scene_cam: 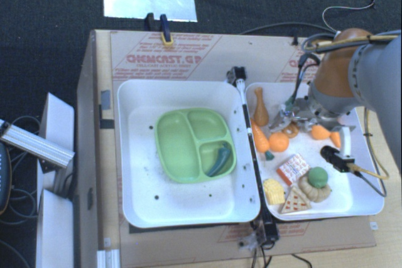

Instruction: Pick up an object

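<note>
The grey arm's gripper (295,115) hangs low in the right shallow white bin (370,194), over a small brown pretzel-like ring (290,130); how wide the jaws stand I cannot tell, and nothing shows between them. That bin holds one tan pear-shaped gourd (260,111), one orange carrot (260,139), one orange ball (279,142), one red-and-white packet (293,168), one yellow corn cob (272,190), one pizza slice (294,201) and one green-topped doughnut (316,182). The left white bin (135,154) holds one green divided plate (185,141) with one dark green pepper (220,161).
</note>
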Tool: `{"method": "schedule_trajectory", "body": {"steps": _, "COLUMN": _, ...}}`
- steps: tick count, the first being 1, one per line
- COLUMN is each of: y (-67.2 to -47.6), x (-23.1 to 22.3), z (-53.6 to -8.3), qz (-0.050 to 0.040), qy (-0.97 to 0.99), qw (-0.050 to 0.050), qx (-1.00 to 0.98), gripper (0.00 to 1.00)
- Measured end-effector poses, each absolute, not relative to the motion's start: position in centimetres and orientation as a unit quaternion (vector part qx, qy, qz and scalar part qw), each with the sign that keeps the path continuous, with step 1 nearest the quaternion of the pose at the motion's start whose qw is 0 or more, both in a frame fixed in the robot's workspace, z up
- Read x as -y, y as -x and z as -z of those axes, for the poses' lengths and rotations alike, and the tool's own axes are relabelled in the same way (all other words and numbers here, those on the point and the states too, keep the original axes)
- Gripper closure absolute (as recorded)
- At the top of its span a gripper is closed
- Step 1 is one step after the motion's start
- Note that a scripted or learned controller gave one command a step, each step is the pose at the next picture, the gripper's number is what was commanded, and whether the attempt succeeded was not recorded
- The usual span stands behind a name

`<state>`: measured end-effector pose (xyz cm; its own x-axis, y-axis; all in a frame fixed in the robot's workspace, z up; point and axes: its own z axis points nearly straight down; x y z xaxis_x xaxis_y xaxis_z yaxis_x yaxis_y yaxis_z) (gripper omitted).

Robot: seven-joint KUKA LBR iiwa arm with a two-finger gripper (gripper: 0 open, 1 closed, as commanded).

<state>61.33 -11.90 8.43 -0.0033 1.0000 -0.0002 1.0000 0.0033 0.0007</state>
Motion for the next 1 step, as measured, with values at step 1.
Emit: {"method": "schedule_trajectory", "body": {"steps": 1, "y": -64.61, "x": 13.32, "z": -8.12, "qz": 0.0052, "qy": -0.707, "qw": -0.008, "qx": -0.707, "gripper": 0.00}}
